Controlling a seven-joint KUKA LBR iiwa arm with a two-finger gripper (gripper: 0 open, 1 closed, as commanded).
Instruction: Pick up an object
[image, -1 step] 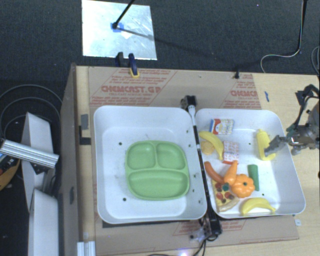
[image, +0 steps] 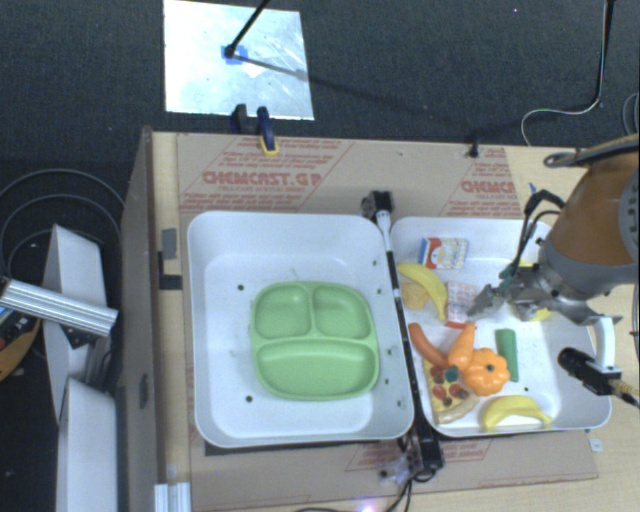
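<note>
Gripper (image: 487, 301), finger state impossible to tell, poised over toy food (image: 470, 365) in the right bin (image: 575, 405).

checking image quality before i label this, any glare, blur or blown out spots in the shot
Camera view: the shiny sheet on the floor above the bench glares nearly white; both white bins are bright but their rims stay readable; the green divided plate is evenly lit and sharp; the gripper over the right bin looks soft, and the toy food beneath it shows coarse detail.
</note>
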